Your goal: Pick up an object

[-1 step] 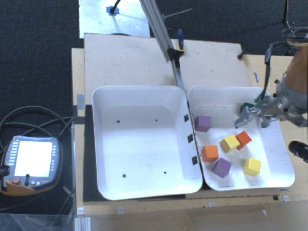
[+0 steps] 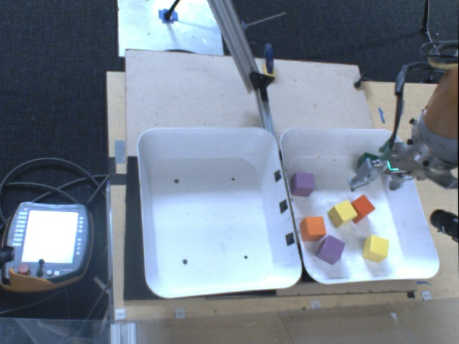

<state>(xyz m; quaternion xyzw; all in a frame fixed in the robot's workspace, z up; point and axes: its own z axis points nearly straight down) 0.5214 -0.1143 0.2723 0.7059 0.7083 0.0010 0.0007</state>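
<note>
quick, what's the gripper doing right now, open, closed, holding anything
Gripper: over the right bin, just above the red block; no block between its fingers, and open or closed cannot be told from this view.

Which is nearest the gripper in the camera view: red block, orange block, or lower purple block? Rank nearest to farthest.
From the gripper:
1. red block, just below it in the right bin.
2. orange block, lower left, near the bin's left wall.
3. lower purple block, toward the bin's front edge.

Two purple blocks (image 2: 302,183) (image 2: 330,249), two yellow (image 2: 343,213) (image 2: 376,248), two orange (image 2: 363,208) (image 2: 313,228), two white bins (image 2: 208,149) (image 2: 323,143)
</note>
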